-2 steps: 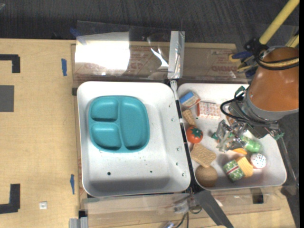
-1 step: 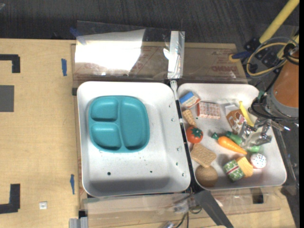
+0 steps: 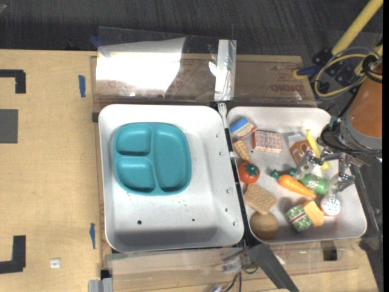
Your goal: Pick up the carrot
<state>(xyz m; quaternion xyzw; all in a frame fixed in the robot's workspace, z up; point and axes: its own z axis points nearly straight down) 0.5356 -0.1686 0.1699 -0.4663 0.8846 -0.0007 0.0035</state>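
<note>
Diagonally, the carrot [image 3: 296, 185] points lower-right, green end upper-left, claw [image 3: 328, 165] released above it

Orange carrot [image 3: 296, 185], green top, lying slantwise in right bin.

Orange carrot [image 3: 296, 185] with a green top, red tomato [image 3: 248, 173], teal plate [image 3: 152, 157] — both bins [image 3: 206, 224] white.

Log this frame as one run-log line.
task: pick carrot | carrot: lying in right bin, not lifted | end effector: low over right bin, just right of carrot | left bin: teal plate
</note>
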